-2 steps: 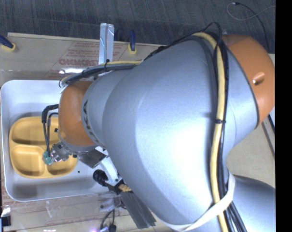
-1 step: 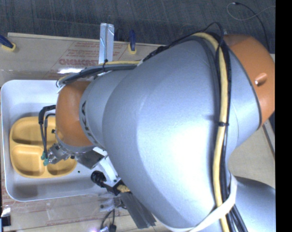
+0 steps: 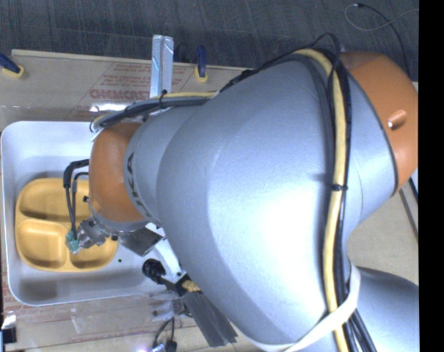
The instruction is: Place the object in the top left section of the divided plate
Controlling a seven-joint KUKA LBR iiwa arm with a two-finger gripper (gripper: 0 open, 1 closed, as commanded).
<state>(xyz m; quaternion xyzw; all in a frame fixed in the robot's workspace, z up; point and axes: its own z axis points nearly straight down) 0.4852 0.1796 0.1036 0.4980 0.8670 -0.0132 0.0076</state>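
A yellow divided plate (image 3: 39, 222) lies in the left white bin (image 3: 16, 149). Two of its sections show bare at the left, one above the other. The arm's grey bulk and orange band cover the plate's right part. My gripper (image 3: 76, 242) hangs low over the plate's lower right area, near the ridge between sections. A small greenish bit shows at its tip, too small to name. The object itself is hidden or too small to tell apart.
The big grey arm (image 3: 266, 211) covers the right bin and most of the bench. A cardboard sheet (image 3: 119, 83) with red print lies behind the bins. A metal post (image 3: 161, 64) stands at the back. Dark carpet lies beyond.
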